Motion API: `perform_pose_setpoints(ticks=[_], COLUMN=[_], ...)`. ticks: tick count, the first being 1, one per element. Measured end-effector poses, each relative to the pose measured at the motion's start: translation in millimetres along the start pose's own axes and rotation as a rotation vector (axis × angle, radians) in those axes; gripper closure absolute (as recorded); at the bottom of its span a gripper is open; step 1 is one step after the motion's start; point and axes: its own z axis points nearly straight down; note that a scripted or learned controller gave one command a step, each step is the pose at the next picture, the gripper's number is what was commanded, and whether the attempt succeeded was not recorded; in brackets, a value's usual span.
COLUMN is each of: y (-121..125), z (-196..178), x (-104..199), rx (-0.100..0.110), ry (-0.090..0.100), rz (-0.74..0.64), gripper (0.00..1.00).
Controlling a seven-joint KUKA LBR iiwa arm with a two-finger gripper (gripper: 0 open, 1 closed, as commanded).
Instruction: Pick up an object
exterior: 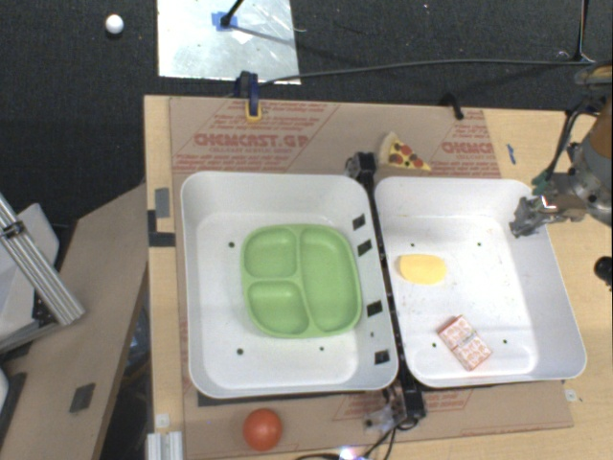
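In the right bin [556, 305] lie a yellow oval object [422, 268] near the middle left and a small pink patterned block [465, 341] toward the front. The left bin [206, 286] holds a green divided plate [299, 278]. My gripper [529, 218] hangs at the right bin's far right rim, well to the right of the yellow object, and I see nothing between its fingers.
A toy pizza slice [405, 153] lies on the cardboard behind the bins. A red ball [262, 428] rests in front of the left bin. Black clips [369, 247] line the seam between the bins. A metal sheet [226, 27] lies at the back.
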Motion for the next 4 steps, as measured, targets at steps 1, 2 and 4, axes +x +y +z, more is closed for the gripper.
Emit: perform_pose_setpoints(ticks=[1,2,4], y=[7,23,50], z=[10,12,20], x=[51,113,214], rx=[0.004,0.004,0.005], ry=[0.002,0.004,0.002], rz=[-0.003,-0.005,-0.002], gripper=[1.00,1.00,1.00])
